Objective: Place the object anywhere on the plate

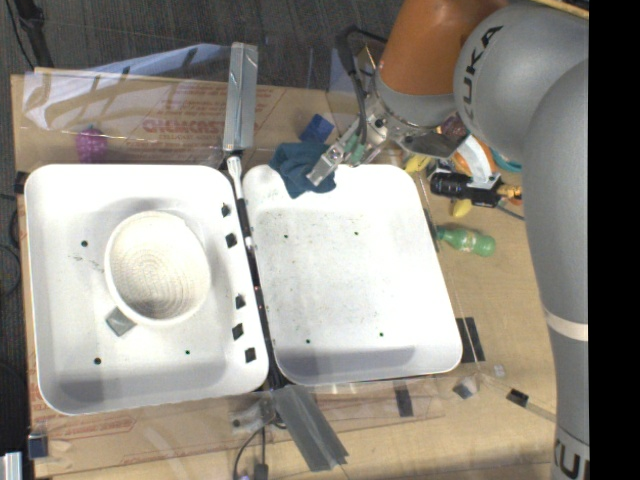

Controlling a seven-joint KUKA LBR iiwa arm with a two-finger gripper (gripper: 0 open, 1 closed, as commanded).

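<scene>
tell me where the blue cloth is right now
In the camera view the blue cloth lies crumpled over the back rim of the right bin, near its back-left corner, right beside the claw.

Single fixed camera above the bench | looks down at a slant, far enough to take in both white bins, left bin and right bin, side by side | arm enters from the frame's right, looming large and near the lens
</scene>
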